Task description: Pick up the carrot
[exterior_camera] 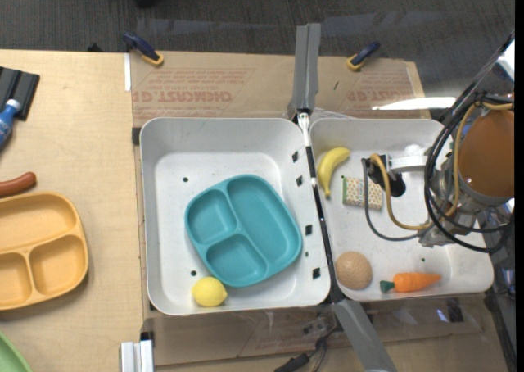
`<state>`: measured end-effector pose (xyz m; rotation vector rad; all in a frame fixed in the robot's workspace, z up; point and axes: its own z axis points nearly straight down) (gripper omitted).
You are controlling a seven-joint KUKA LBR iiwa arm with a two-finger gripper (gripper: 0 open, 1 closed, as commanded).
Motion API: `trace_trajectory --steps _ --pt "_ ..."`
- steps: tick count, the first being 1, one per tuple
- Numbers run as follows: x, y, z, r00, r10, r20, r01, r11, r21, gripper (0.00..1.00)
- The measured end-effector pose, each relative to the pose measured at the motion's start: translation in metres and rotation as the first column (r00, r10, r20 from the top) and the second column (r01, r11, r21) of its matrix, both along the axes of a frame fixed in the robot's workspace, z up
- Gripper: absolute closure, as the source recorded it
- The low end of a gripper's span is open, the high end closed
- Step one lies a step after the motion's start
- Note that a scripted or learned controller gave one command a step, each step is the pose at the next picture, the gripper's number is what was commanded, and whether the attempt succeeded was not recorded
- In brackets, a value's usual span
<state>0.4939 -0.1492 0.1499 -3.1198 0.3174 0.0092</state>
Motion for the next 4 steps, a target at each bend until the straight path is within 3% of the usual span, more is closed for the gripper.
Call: trace_trajectory --steps 1,2,3,4 --pt "-0.008 -0.058 0.053 0.980 -0.200 0.004 0.200 0.980 0.000 1.00" --pt "0.003 -0.008 0.021 1.000 0.000 0.002 0.000 1.000 -0.001 1.00" --pt "0.000 -0.071 0.094 0.960 -0.282 0.004 0.282 0.960 0.000 1.00" --pt "0.025 0.023 0.091 1.000 0.000 0.005 0.000 1.000 0.001 1.00"
